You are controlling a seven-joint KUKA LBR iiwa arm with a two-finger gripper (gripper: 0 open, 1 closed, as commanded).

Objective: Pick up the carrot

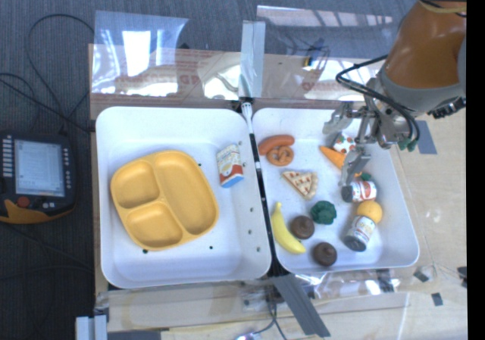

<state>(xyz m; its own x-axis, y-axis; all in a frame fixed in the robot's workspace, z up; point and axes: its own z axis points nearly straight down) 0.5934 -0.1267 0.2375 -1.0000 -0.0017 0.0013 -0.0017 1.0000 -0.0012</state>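
Over the right bin (409, 244), the gripper (350, 151) hangs with fingers spread apart right next to the carrot (331, 156), not clamped on anything.

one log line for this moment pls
gripper over right bin | beside carrot | carrot not lifted | tray in left bin

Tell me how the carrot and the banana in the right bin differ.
The carrot is orange, short and tapered; the banana is yellow, longer and curved. The carrot lies near the bin's far side beside the gripper; the banana lies at the near left, along the divider. Both rest flat in the right bin.
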